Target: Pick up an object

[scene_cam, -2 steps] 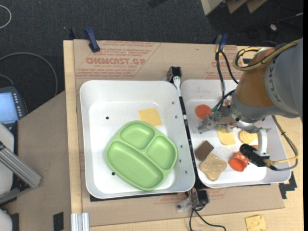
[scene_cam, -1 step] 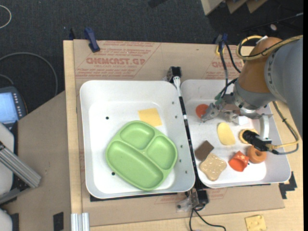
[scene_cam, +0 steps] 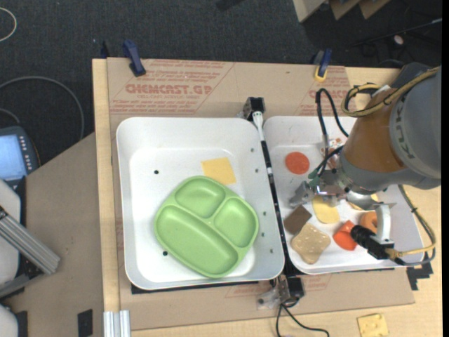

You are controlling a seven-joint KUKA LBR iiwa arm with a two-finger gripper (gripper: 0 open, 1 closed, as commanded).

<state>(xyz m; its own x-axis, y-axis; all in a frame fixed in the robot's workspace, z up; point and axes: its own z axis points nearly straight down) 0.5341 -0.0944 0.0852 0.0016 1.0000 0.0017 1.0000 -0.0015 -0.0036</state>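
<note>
— Nothing is lifted yet, as far as I can judge. The gripper (scene_cam: 316,187) sits low in the right bin (scene_cam: 414,220), among the food pieces.

— Is it gripping anything?

— I cannot tell; the wrist and the grey arm (scene_cam: 393,142) cover that part, so whether the gripper is wide, narrow or holding something stays hidden.

— What lies around it?

— A pale yellow piece (scene_cam: 325,211) just beside it, a brown block (scene_cam: 297,220) and a tan toast-like slice (scene_cam: 310,243) a little past that, a red disc (scene_cam: 297,162) on its other side, and an orange piece (scene_cam: 344,234) farther along under the arm.

— And the other bin?

— Well apart from the gripper: a green divided plate (scene_cam: 205,225) and a yellow square (scene_cam: 218,169), untouched.

— So what remains?

— Probably the whole pick: a confirmed hold, then the lift.
</note>
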